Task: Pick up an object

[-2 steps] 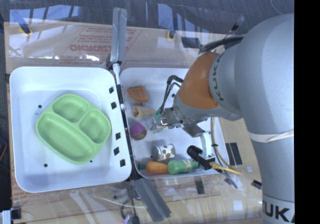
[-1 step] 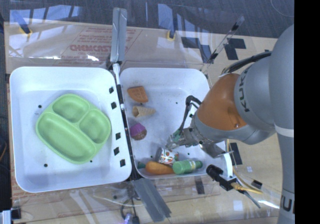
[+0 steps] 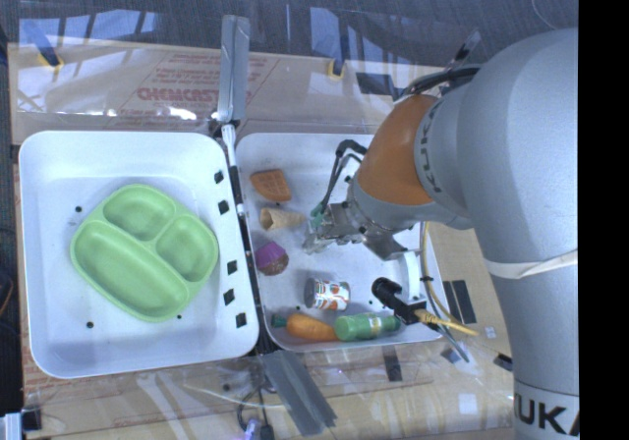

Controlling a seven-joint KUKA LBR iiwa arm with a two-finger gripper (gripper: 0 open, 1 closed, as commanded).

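I have the claw (image 3: 319, 232) low in the right white plastic bin (image 3: 300, 145), near its middle; its metal tip is too small and blurred for me to tell whether it is open or closed, and I see nothing between it. Candidates lie around it: a tan wedge (image 3: 280, 219) just to its left, a purple ball (image 3: 271, 257) nearer left, a small printed can (image 3: 327, 295) nearer. I judge this the approach step; next I must centre over one item and close.

Bench (image 3: 118, 94) covered in clear plastic sheeting, bearing two shallow white bins side by side: left (image 3: 49, 330), right (image 3: 295, 145).
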